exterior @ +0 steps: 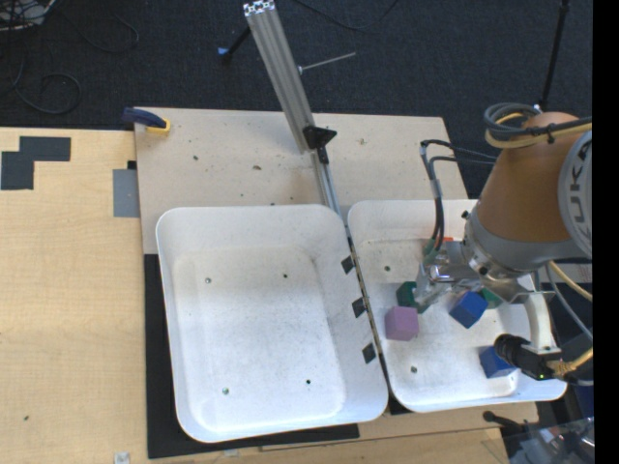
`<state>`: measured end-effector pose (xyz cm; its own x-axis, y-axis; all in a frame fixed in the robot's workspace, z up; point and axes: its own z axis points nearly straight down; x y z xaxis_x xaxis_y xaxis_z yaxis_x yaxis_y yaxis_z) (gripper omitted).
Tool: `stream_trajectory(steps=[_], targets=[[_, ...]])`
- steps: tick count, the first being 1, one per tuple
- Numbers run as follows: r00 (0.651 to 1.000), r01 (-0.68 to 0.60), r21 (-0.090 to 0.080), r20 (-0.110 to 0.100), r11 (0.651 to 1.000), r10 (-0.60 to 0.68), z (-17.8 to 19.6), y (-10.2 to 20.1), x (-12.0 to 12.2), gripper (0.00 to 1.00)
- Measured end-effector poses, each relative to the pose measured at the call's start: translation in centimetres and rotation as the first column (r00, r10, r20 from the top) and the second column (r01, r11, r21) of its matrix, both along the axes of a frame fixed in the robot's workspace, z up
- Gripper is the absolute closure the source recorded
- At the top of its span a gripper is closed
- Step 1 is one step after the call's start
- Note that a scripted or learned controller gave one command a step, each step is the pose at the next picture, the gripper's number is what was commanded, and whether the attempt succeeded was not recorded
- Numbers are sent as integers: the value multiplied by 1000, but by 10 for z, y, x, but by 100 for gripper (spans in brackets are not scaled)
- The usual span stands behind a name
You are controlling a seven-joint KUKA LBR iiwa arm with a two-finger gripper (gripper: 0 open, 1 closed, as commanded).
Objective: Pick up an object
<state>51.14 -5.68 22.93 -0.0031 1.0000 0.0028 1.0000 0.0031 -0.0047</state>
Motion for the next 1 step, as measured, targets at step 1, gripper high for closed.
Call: stream_trajectory(steps=[1], targets=[[1000, 0, 0, 0, 1000, 0, -10, 48, 0, 100]])
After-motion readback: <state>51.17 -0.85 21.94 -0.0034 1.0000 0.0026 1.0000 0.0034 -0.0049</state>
